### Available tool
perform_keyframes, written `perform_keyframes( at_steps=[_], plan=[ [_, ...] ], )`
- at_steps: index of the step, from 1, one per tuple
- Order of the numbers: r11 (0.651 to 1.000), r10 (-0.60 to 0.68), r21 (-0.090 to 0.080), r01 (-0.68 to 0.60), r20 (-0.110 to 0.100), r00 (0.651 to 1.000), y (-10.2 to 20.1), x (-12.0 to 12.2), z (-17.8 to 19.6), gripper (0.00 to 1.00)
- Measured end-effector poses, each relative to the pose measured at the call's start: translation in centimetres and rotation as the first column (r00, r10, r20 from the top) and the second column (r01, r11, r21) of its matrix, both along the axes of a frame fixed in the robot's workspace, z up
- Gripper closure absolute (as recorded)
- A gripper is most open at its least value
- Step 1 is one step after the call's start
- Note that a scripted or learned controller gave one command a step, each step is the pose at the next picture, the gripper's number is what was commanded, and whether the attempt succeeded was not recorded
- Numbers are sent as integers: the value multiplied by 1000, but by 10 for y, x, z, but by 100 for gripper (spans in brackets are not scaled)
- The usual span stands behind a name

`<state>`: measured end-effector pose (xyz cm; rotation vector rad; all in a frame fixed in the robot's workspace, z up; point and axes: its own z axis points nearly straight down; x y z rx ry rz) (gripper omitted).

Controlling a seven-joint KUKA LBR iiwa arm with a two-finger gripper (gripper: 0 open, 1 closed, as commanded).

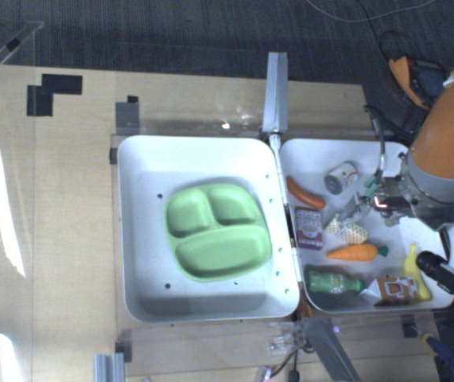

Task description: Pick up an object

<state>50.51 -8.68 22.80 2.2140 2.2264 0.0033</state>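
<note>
The gripper [359, 205] hangs low over the right bin [310, 153], just above a small netted thing [347, 231] — nothing lifted yet, grasp state I cannot tell.

Light wood bench [60, 213] carries two shallow white bins side by side, left bin [135, 237] and right bin [314, 153], touching along a metal divider rail [276, 94]. Black tape marks [50, 92] sit at far left

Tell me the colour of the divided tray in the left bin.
Light green. The divided tray shows plainly in the camera view, lying in the white left bin.
</note>
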Motion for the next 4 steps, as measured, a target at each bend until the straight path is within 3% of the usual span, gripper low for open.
perform_keyframes(
  at_steps=[1,2,3,4],
  plan=[
    [1000,17,-1,-17,4,1000,-11,-10,-104,0],
    [998,55,-4,-55,16,998,-37,-12,-138,0],
    [997,81,-4,-81,13,997,-6,-3,-138,0],
    [999,-43,-1,43,10,999,-52,12,-139,0]
  ],
)
